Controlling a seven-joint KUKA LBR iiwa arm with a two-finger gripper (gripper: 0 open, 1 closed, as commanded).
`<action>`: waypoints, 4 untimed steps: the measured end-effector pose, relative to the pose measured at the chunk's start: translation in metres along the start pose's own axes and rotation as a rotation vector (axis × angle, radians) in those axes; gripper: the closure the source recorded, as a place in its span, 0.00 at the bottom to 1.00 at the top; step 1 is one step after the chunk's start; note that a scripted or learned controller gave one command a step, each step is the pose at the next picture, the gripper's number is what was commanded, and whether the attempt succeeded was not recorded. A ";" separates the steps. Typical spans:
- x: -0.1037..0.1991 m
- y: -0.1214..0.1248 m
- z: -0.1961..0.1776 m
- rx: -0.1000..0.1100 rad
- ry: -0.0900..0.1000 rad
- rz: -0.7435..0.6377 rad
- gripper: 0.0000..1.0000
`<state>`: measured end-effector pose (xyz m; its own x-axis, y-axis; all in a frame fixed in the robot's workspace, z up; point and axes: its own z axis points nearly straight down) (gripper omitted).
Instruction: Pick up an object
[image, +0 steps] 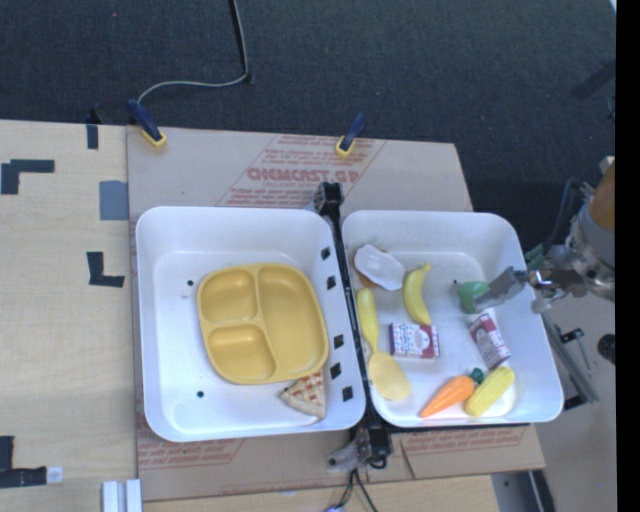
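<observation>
The claw hangs at the three o'clock side of the right bin, just inside its rim, its grey tip pointing toward nine o'clock. Whether it stands apart or together cannot be told; nothing is seen clamped in it. Just beside the tip, toward nine o'clock, lies a small green piece, the nearest candidate and, by my judgement, the intended pick.

To do this step well, the claw should centre over the green piece before descending, since the red-and-white packet lies close at five o'clock of it and could be nudged. Descend straight, then close only once the piece sits squarely between the tips.

Farther out, the banana lies toward nine o'clock, with a small carton below it. A carrot and a yellow corn cob rest near the six o'clock wall. The left bin holds a yellow divided plate and a pizza slice, well apart from the work.
</observation>
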<state>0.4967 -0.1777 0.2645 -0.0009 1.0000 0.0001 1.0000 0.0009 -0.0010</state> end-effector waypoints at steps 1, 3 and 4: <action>-0.046 -0.011 0.143 0.002 0.002 0.001 0.00; 0.023 0.096 0.177 -0.009 -0.003 -0.001 0.00; 0.023 0.095 0.168 -0.008 -0.004 -0.002 1.00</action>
<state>0.5919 -0.1548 0.0967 -0.0025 1.0000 -0.0043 1.0000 0.0025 0.0070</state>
